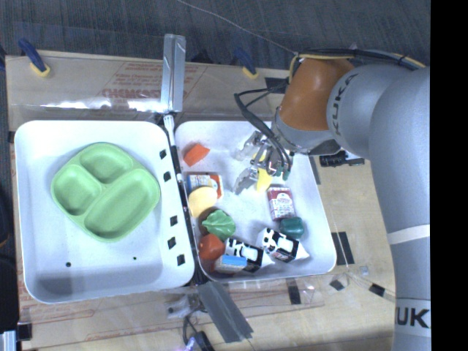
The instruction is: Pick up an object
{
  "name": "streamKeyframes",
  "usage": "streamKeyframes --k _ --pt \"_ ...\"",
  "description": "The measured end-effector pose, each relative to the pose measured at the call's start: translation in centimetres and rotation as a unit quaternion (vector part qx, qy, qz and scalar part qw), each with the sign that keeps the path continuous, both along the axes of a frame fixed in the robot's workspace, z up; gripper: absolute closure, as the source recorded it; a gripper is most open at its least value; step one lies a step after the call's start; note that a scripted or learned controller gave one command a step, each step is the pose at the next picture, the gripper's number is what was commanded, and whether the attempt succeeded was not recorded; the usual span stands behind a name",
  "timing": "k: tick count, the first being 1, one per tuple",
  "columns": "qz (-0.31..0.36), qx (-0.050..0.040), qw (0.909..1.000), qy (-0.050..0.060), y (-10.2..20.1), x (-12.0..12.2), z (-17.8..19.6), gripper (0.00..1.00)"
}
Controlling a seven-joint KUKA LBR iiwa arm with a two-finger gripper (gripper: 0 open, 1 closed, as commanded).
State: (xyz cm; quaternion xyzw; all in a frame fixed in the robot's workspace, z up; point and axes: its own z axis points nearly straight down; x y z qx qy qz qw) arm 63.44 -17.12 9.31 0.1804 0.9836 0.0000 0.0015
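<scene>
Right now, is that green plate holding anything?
Empty: the green plate shows bare compartments, alone in the left bin.

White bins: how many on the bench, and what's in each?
2. The left bin holds a green divided plate. The right bin holds a clutter of small objects, with the gripper above them; some items may be hidden.
</scene>
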Motion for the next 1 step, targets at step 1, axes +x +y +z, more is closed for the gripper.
streamKeyframes --k 1 --pt "0.052 0.0003 0.9986 0.001 -3.08 -1.31 0.01 0.00"
